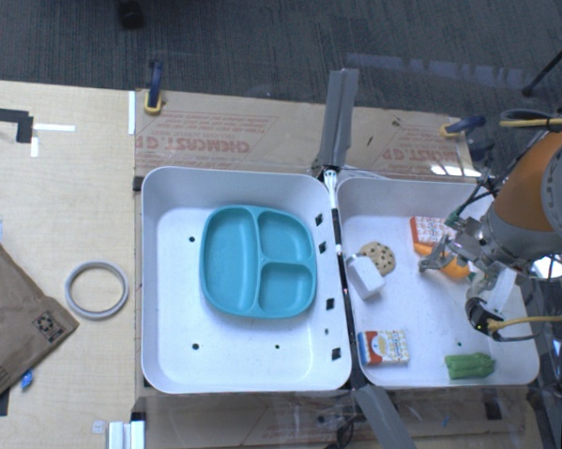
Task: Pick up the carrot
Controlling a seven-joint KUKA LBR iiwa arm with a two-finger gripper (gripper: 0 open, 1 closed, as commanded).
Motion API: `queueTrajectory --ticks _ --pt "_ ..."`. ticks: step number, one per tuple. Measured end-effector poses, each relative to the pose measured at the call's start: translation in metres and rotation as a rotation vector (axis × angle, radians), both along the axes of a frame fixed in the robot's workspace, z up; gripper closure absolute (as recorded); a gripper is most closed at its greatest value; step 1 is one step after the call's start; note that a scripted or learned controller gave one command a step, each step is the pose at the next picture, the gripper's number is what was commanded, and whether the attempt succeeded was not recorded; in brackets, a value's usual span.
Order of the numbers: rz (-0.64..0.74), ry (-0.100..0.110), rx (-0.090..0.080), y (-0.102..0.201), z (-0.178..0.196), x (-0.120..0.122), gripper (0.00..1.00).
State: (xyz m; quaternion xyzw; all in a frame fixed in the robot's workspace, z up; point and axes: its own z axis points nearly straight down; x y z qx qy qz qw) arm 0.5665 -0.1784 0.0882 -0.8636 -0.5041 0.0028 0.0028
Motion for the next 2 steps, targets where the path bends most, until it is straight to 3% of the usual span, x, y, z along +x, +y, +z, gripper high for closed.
queueTrajectory --ticks 1,2 --pt "-0.199 0.011 0.009 -0.0205 -0.0013 0.0544 0.0" --pt "-0.19 0.019 0.006 -0.0201 0.0043 0.0539 1.0"
